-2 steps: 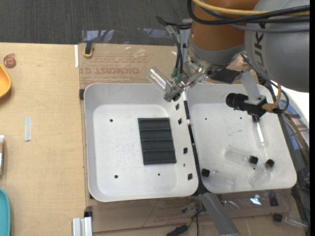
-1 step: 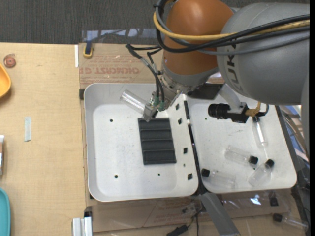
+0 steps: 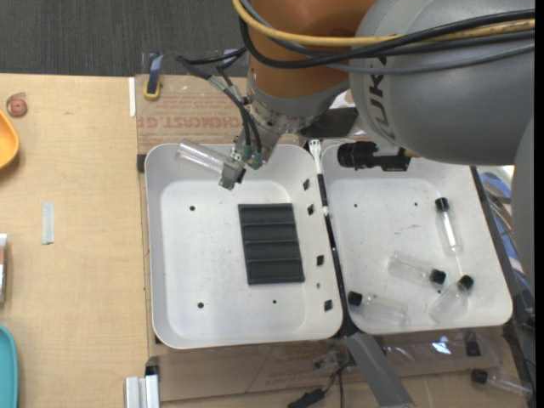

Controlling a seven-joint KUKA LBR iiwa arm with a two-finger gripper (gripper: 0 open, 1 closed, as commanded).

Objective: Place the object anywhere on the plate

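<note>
A clear tube with a dark cap lies at a slant over the far left corner of the left bin. Its capped end meets the tip of my gripper, which hangs down from the big grey and orange arm over the bin's far edge. The view does not show whether the tube is gripped or only touched. A black ribbed plate lies flat in the middle of the left bin, a short way in front of and to the right of the gripper tip.
The right bin holds several clear tubes with black caps, among them one near its right wall and one further forward. Black clips join the two bins. The wooden bench stretches off to the left.
</note>
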